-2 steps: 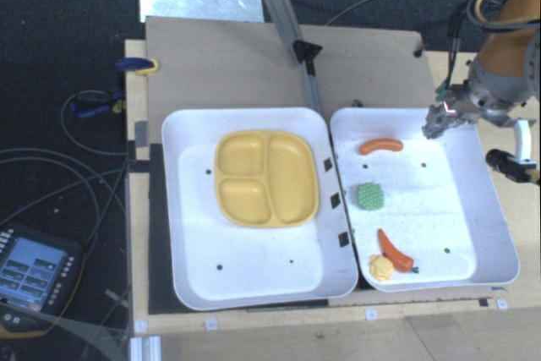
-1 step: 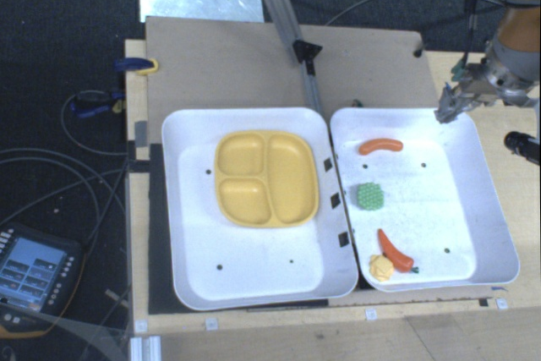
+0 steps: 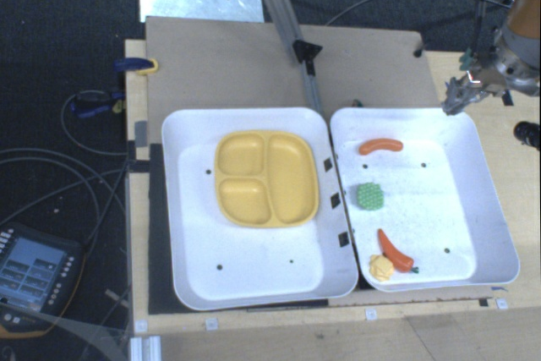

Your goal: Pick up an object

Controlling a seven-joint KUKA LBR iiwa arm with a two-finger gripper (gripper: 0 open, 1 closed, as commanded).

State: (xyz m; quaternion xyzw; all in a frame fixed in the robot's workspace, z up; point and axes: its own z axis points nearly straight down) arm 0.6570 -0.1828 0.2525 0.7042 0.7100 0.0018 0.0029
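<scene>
While our gripper point(image 3: 457, 95) hangs at the right bin's point(image 3: 486, 182) far corner — we cannot tell its state — a descent risks clipping the rim

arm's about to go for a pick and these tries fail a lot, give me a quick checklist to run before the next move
1. Targets present in the right bin: ok. An orange sausage, a green ball, a carrot and a small yellow piece lie there.
2. Targets apart enough to grasp singly: sausage and green ball ok; carrot and yellow piece touch, not ok.
3. Gripper over a target: not ok. It sits at the right bin's far right corner, away from every item.
4. Gripper carrying nothing already: ok, nothing shows at its tip.
5. Finger opening: cannot tell.
6. Left bin out of the path: ok, the yellow divided plate sits well left.
</scene>
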